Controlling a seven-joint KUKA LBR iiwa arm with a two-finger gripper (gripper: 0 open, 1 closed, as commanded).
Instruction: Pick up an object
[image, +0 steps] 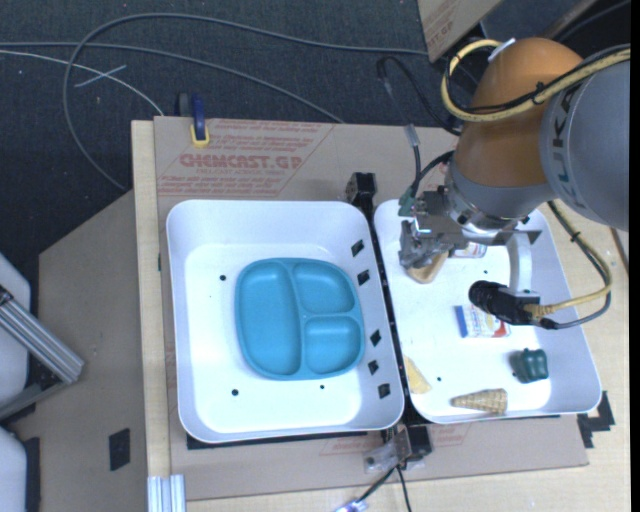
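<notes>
A tan lump (428, 267) lies at the far-left corner of the right bin (570, 400), directly under the gripper (424, 250) — no sideways offset that I can see, only height. The fingers reach down to it; whether they pinch it or merely straddle it I cannot tell. Nearer lie a cone (480, 401) and a green piece (529, 365).

A divided plate (298, 317) lies in the left bin (190, 330). In the right bin (570, 390), the gripper (424, 262) sits at the back left, a cone (480, 401) at the front, and a small block (529, 364) just behind it to the right.
</notes>
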